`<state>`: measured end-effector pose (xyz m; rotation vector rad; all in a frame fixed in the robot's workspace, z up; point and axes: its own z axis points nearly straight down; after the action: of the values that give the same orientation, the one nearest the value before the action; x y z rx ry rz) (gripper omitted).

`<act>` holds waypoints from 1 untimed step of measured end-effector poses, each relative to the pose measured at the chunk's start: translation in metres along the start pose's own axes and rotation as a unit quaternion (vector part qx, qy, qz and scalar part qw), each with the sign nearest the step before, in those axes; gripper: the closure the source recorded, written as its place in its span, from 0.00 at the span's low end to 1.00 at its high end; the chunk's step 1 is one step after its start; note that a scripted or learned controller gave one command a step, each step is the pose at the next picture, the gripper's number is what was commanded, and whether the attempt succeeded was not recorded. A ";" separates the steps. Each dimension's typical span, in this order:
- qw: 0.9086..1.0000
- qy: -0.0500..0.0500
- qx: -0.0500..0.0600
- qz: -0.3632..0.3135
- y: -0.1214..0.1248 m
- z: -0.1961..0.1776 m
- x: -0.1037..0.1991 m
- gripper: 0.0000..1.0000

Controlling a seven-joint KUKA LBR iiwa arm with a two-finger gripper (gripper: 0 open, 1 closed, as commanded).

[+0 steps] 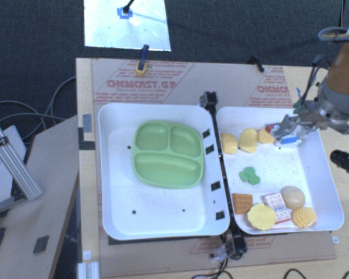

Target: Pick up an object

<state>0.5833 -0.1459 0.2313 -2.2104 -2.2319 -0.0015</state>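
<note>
The right bin (324,173) holds several toy foods. Along its back lie three yellow pieces (248,139). A green leafy piece (249,175) sits in the middle. At the front are an orange square cracker (242,203), a yellow round piece (261,217), a red-and-white packet (275,204), a beige bun (292,197) and an orange waffle (304,217). My gripper (285,133) hangs low over the back of the right bin, just right of the rightmost yellow piece (266,136). Something small, red and blue, shows at its tip.
A green divided plate (167,154) lies in the left bin (113,214). Black clips (212,150) join the two bins along the middle. The arm's body (343,92) stands over the right bin's back right corner. Cables hang off the bench to the left.
</note>
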 end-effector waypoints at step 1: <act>1.000 0.001 0.001 -0.001 0.017 0.012 0.058 1.00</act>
<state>0.5999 -0.0877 0.2194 -2.2075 -2.2319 -0.0011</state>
